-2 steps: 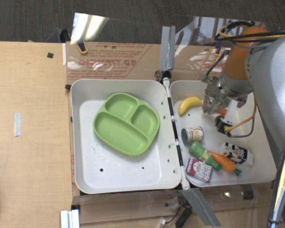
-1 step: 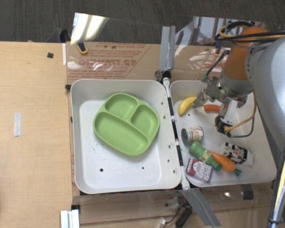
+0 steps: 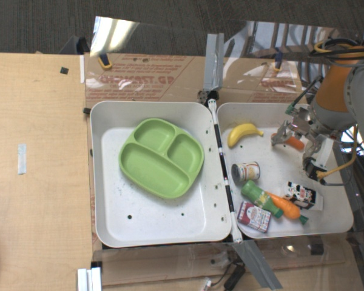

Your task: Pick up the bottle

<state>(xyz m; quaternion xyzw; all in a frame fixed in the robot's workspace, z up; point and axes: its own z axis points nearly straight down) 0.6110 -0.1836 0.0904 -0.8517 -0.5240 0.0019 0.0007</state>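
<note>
Note that the green bottle [image 3: 259,195] lies untouched in the right bin [image 3: 346,223], between the can [image 3: 246,172] and the carrot [image 3: 286,206]. The gripper [image 3: 289,139] hovers well apart; its grip state cannot be told. Approach, grasp and lift remain.

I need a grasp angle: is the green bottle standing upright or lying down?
Lying down. The green bottle rests on its side on the right bin floor, beside the carrot.

Plate [image 3: 162,157] in left bin [image 3: 103,180]; bottle [image 3: 261,197] in right bin [image 3: 340,223].
</note>
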